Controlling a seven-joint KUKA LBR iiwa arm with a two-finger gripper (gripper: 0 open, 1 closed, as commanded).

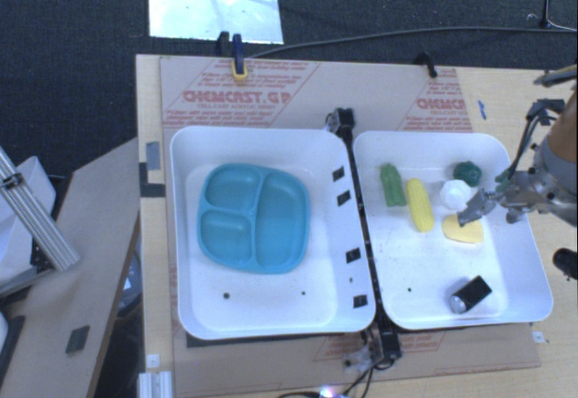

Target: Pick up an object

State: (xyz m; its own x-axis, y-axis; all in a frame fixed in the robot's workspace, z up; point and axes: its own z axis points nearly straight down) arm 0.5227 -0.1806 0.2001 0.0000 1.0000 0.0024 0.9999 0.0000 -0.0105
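Camera view: arm enters from right; gripper [476,209] sits low over right bin [519,297], tips at edge of pale yellow piece [462,230], just beside white object [453,194]. Finger spread: cannot tell. Nothing seen betw. fingers, so pick not yet done; grasp and lift remain. Other candidates in same bin: green veg [392,185], yellow corn [420,204], dark green item [467,173], black/silver object [470,294]. Left bin [194,297] holds blue divided plate [254,217].

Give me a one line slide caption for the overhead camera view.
End effector poised over a yellow piece in the right bin; blue divided plate in the left bin.
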